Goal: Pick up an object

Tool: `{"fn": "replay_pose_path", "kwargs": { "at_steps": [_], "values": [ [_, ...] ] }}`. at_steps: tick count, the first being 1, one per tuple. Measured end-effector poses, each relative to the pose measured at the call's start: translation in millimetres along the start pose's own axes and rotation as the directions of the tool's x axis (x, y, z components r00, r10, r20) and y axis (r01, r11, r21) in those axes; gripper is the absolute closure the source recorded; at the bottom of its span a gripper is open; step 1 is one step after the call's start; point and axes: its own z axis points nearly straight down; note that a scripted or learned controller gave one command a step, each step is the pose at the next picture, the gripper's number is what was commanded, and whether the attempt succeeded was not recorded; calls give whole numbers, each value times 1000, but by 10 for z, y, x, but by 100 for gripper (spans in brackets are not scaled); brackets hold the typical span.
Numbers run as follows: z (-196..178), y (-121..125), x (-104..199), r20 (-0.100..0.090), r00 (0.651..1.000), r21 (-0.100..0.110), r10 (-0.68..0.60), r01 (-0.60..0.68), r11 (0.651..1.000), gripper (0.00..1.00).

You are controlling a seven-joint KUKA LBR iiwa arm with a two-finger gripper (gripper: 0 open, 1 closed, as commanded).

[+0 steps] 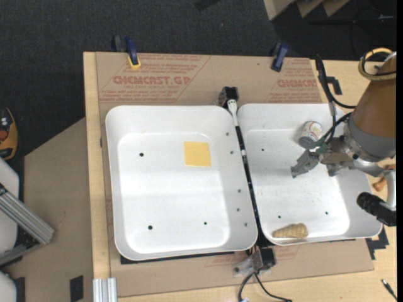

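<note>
Over the right bin (352,228), your gripper (305,155) hangs with fingers spread, grasping nothing. Just beside it lies a can (310,129); a yellow square (197,154) sits in the left bin (126,168).

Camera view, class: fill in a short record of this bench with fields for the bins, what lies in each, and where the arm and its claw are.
left bin: holds a yellow square, lying flat near the middle, toward the far side
right bin: holds a small can near the far side and a tan cone at the near edge
arm: reaches in over the right bin
claw: above the right bin's floor, just on the near side of the can; nothing seen between its fingers
</note>
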Motion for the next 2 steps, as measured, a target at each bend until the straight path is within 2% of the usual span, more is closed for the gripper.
{"fn": "replay_pose_path", "kwargs": {
  "at_steps": [1, 2],
  "values": [
    [-106, 7, -1, 1, 1000, -3, 0, 0, 1000, 100],
    [-1590, 909, 306, 4, 1000, -25, -8, 8, 1000, 100]
  ]
}}
